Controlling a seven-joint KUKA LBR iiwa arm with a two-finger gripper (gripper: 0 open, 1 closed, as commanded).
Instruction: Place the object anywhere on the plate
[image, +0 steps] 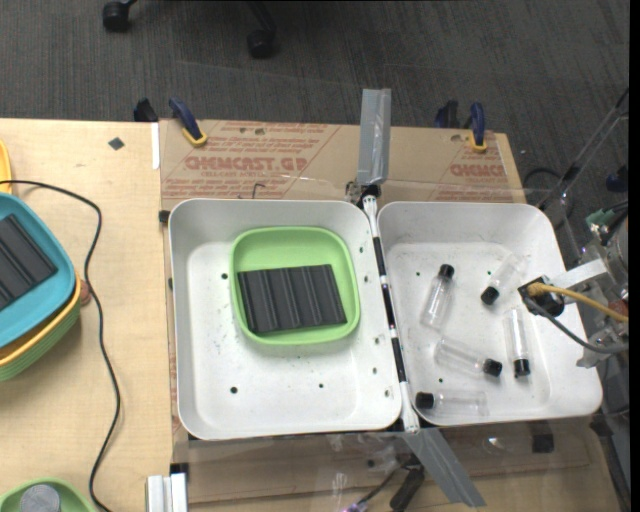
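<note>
Bench: two white bins (190, 330).
Plate (295, 250): green, left bin.
Vials (438, 295): clear, right bin.
Gripper: state cannot be told.
Risk: slick vials may roll, slip.

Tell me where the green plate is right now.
The green plate sits in the left bin, toward its back half, with a dark ridged insert on it; the vials lie in the right bin.

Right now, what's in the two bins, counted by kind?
Green plate, left bin: 1
Dark ribbed insert on the plate: 1
Clear vials with black caps, right bin: 5 ()
Total: 7
</note>
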